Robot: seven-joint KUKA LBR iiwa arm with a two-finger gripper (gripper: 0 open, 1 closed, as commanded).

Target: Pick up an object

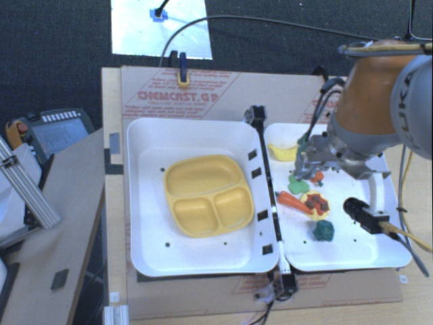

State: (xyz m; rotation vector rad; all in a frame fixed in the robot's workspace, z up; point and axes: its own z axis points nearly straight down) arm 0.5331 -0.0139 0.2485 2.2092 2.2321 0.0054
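I see the carrot [293, 202] lying in the right bin [352, 252], its long axis running from upper left to lower right, with the narrow orange tip toward the divider between the bins. It looks like smooth toy plastic. Touching its lower-right end is a flat pizza slice [316, 202] with red dots; a dark green lump of broccoli [323, 230] sits below that, a yellow banana [283, 152] above. The tool [306, 168] hangs just above and right of the carrot, over a green piece [298, 183]; I cannot tell its grip state. The left bin [145, 249] holds a yellow three-compartment tray [206, 195] of matte plastic.
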